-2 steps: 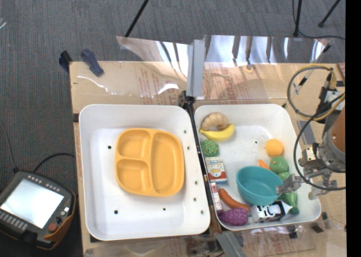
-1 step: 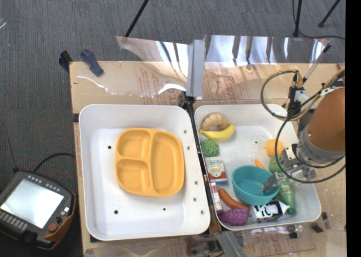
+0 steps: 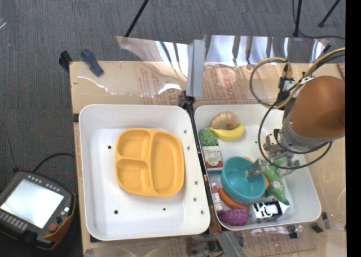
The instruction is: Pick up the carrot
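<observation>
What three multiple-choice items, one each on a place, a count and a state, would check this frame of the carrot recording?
1. The carrot lies:
A. on the yellow tray
B. in the right bin beside the teal bowl
C. on the floor

2. The yellow tray has how many compartments?
A. three
B. one
C. six

3. The banana is:
A. on the bin floor
B. in the bowl
C. between the gripper's fingers

Key: 1 B, orange end shows under the teal bowl rim; 2 A, ridges mark three wells; 3 A, it rests apart from the gripper.
</observation>
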